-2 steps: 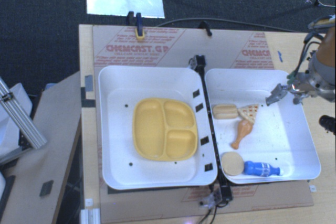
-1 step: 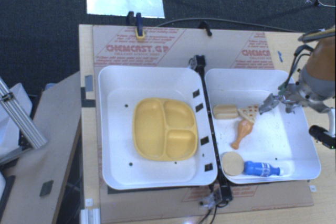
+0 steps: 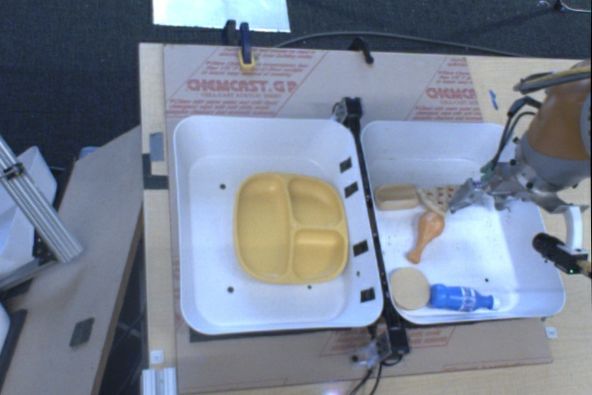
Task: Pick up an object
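In the right bin (image 3: 518,291) lie several toy foods. A tan bread piece (image 3: 396,196) and a waffle (image 3: 438,196) sit at the left middle, with an orange drumstick (image 3: 426,236) just below them. A round tan cookie (image 3: 410,288) and a blue bottle (image 3: 462,298) lie on the bin's near side. My gripper (image 3: 468,195) reaches in from the right, low over the bin floor, with its tip beside the waffle's right edge. Nothing shows as held.
The left bin (image 3: 203,199) holds a yellow divided plate (image 3: 291,228). A black clamped divider (image 3: 361,208) runs between the bins. The arm's orange-banded wrist (image 3: 558,139) hangs over the right bin's far right side. A black fitting (image 3: 558,254) sits near the right rim.
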Controlling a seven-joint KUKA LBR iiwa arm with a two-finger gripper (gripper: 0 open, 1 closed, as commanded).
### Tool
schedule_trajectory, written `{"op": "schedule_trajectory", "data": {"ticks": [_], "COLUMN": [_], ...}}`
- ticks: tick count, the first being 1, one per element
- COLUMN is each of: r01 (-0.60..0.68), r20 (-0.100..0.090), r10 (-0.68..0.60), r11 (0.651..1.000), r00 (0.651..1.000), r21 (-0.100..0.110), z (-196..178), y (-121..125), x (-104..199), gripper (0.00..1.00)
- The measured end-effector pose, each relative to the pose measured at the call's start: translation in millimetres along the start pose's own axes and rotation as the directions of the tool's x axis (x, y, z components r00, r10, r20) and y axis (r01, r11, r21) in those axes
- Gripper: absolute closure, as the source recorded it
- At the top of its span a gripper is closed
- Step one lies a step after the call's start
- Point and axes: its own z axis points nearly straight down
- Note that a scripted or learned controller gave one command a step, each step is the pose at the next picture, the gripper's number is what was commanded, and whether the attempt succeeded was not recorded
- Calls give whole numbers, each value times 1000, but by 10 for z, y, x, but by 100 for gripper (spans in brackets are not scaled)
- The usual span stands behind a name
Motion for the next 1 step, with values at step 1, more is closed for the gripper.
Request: {"op": "schedule_trajectory", "data": {"ticks": [1], "r01": [1], "r20": [2], "r10": [-1], "r11": [1000], "r00": [1000], "r21": [-6], "z": [-136], "y": [18], "x": [0], "gripper": [100]}}
